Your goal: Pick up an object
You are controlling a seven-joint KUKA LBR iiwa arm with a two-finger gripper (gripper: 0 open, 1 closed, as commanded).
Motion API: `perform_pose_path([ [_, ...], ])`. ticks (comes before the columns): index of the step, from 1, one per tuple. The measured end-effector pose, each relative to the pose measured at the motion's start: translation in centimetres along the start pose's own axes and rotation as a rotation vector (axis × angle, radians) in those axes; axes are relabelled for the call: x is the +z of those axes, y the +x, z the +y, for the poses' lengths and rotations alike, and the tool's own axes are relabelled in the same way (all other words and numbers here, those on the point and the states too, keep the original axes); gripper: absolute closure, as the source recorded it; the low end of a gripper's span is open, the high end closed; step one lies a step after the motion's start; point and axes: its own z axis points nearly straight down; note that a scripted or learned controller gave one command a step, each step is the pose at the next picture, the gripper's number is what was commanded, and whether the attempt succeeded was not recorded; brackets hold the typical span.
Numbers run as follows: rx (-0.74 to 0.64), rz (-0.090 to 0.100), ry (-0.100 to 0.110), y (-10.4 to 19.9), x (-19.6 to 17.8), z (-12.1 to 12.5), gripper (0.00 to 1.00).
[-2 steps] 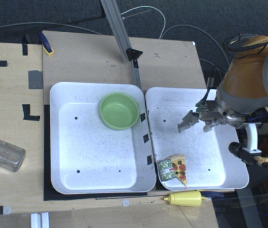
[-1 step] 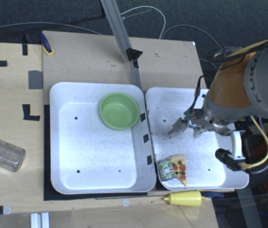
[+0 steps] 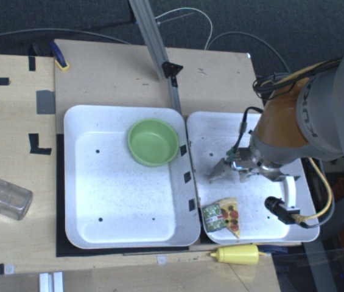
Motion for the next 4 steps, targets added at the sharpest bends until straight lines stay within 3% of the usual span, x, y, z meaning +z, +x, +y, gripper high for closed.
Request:
perform_pose_path([
  [1,-0.002,0.001,-0.004,0.1,-1.3,0.1,1.0],
  [2,0.0,-0.001,-0.013,0.0,-7.6,0.1,1.0],
  [4,-0.001,-0.001,-0.011,0.5,-15.9,0.3,1.0],
])
